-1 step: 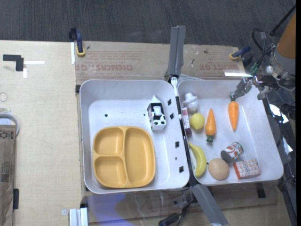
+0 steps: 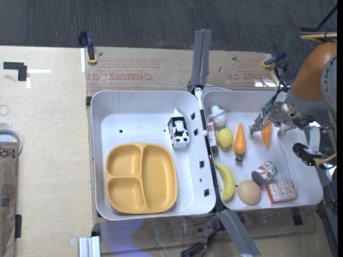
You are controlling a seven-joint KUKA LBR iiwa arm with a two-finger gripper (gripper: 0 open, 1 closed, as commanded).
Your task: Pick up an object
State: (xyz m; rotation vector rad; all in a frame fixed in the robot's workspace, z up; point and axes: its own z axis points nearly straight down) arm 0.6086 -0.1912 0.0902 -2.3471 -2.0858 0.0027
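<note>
My gripper hangs over the back right part of the right bin, and its fingers look spread. A small orange carrot-like piece shows just below and between them; I cannot tell whether they touch it. To the left lie a longer carrot and a lemon. Toward the front of the bin are a banana, a tan round object, a small can and an orange box. A white bottle lies at the back left.
The left bin holds a yellow divided plate and a small black-and-white box. A raised divider separates the bins. The arm's cables and wrist crowd the right bin's right edge.
</note>
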